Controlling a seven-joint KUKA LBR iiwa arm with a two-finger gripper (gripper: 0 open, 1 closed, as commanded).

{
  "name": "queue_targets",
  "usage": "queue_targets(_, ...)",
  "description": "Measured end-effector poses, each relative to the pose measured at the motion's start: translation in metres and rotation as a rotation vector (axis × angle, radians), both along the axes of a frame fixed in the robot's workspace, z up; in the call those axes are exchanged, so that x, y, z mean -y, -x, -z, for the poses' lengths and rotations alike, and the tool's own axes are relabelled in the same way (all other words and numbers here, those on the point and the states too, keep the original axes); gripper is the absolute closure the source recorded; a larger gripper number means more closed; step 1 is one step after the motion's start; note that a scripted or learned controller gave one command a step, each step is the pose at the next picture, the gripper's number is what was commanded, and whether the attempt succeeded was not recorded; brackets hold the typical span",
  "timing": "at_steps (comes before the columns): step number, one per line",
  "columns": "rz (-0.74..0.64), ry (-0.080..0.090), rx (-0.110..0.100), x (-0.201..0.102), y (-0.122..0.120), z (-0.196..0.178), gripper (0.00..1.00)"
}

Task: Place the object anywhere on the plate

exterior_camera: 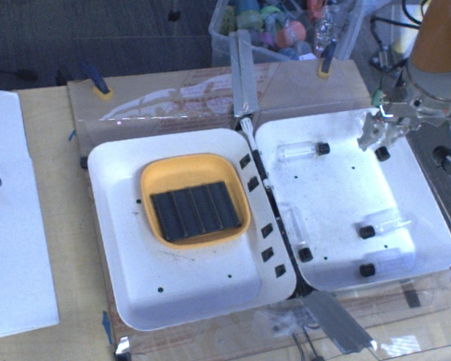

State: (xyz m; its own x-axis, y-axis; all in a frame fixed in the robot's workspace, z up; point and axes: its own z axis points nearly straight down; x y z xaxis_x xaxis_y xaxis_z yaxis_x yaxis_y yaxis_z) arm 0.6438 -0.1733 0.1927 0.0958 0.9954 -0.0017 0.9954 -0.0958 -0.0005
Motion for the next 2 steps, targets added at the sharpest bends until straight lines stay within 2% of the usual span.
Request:
queue_targets(1, -0.189, 0.001, 0.004, 0.025, -0.024, -0.086, 1.00)
queue_targets(2, -0.285, 0.001, 0.003, 0.049, -0.024, -0.221, 1.00)
